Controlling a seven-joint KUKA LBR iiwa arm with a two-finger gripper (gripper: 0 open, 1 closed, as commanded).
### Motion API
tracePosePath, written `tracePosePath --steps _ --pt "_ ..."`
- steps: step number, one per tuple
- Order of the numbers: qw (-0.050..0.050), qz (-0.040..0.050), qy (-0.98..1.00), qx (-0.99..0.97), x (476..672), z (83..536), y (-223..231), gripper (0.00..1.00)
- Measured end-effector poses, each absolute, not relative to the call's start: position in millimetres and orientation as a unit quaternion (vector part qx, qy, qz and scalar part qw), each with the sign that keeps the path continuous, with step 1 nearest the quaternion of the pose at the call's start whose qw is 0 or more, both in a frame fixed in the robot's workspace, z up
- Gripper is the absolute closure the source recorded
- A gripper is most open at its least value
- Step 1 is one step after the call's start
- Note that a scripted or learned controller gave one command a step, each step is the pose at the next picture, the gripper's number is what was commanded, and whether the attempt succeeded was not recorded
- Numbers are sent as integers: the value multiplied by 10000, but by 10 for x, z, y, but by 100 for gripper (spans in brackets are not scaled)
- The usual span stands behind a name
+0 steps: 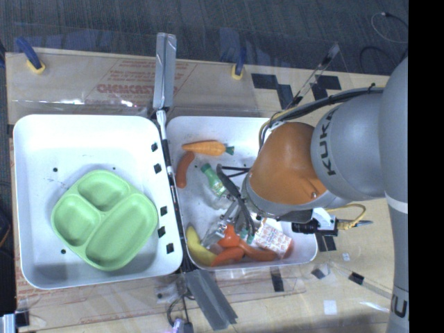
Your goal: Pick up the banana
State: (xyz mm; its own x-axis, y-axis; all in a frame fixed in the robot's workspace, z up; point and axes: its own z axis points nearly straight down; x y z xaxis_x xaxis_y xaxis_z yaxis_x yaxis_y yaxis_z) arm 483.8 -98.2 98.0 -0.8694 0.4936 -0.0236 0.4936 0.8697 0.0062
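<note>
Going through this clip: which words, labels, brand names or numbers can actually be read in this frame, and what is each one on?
"KU": white letters on the grey arm, start of a name cut off by the arm's curve.
Red print on the cardboard sheet behind the bins: too faint and blurred to read.
Print on the small red and white packet in the right bin: too small to read.

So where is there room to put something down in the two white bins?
The left bin has bare floor all around the green divided plate, mostly above it. The right bin has a free strip along its top, above the carrot. Its lower part is crowded: banana, other items and the claw.
</note>
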Motion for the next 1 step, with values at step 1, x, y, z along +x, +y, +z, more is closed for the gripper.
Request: tracePosePath --steps 1 --pt "29 -10 9711 2385 5627 942 -974 0"
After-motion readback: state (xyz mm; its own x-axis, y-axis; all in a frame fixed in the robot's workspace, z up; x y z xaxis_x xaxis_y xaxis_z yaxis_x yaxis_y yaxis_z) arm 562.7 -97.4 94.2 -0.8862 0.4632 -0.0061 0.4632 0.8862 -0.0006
